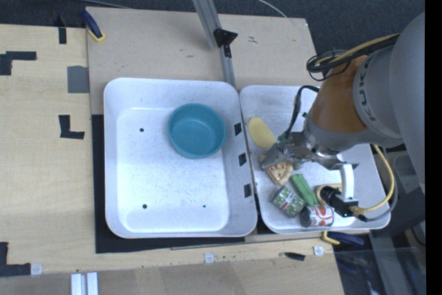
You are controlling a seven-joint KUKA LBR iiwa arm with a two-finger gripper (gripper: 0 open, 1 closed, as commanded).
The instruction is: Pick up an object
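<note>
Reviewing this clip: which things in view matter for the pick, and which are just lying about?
In play: pincer, tan object below it, yellow object, green packet, right bin.
Lying about: blue bowl, left bin.

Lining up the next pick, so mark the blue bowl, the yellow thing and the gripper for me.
blue bowl [197,130]: camera view, middle of its inside, in the left bin.
yellow thing [261,132]: camera view, its rounded top, in the right bin.
gripper [280,154]: camera view, its tip, above the clutter in the right bin.
</note>
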